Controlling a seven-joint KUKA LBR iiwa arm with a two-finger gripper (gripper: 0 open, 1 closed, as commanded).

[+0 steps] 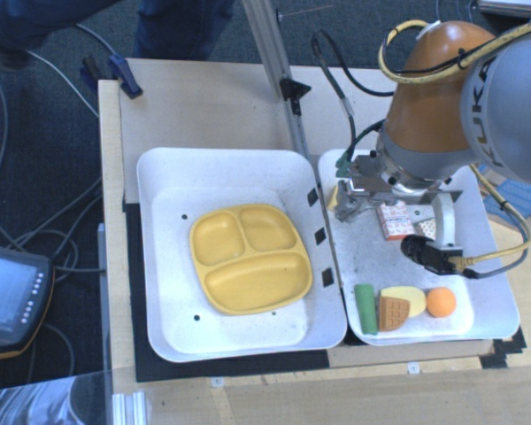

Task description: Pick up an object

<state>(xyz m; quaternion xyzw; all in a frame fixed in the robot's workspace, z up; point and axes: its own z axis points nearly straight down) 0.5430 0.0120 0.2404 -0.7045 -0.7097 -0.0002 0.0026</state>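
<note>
The right bin holds several small objects. Along its near edge lie a green cylinder, a brown waffle-like piece, a pale yellow piece and an orange ball. A red and white box lies further back, partly under the arm. My gripper hangs low over the far left part of this bin, close to the wall between the bins. A small yellowish thing shows right beside it. The wrist hides what lies under the gripper.
The left bin holds a yellow divided plate. A slanted metal pole rises behind the bins. Cables loop around the arm, and a black connector hangs over the right bin.
</note>
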